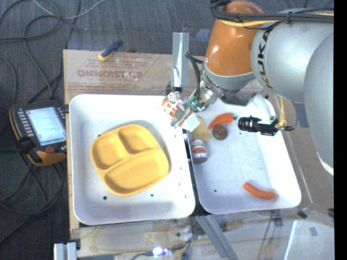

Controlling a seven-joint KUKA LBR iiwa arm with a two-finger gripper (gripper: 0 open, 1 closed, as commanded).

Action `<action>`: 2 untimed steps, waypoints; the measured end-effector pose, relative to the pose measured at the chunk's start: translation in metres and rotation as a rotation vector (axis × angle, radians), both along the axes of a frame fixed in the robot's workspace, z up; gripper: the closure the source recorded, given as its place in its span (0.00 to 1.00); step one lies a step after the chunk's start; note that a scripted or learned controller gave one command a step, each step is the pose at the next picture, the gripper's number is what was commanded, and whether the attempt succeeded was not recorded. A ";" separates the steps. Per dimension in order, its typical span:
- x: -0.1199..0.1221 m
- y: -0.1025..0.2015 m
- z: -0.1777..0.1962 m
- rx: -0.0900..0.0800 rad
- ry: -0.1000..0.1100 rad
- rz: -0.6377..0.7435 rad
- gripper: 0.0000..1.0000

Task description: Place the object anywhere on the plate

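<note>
Camera view: the yellow plate [130, 158] is seen sitting in the left bin [81, 205], three compartments, nothing on it; the gripper [184, 112] is parked over the seam between the bins, near the top edge; can't be told whether the fingers are apart or together; a small can [198, 150], a carrot [220, 119], a brown disc [219, 132] and a sausage [259, 190] are spotted in the right bin [282, 167].

Open plate [130, 158], arm [238, 42] over bins' divide.
</note>
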State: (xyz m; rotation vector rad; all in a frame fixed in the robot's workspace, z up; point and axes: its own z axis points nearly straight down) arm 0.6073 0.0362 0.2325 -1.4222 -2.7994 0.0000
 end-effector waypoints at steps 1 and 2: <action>-0.039 0.069 -0.062 0.000 0.002 0.071 1.00; -0.039 0.068 -0.062 0.000 0.001 0.071 0.00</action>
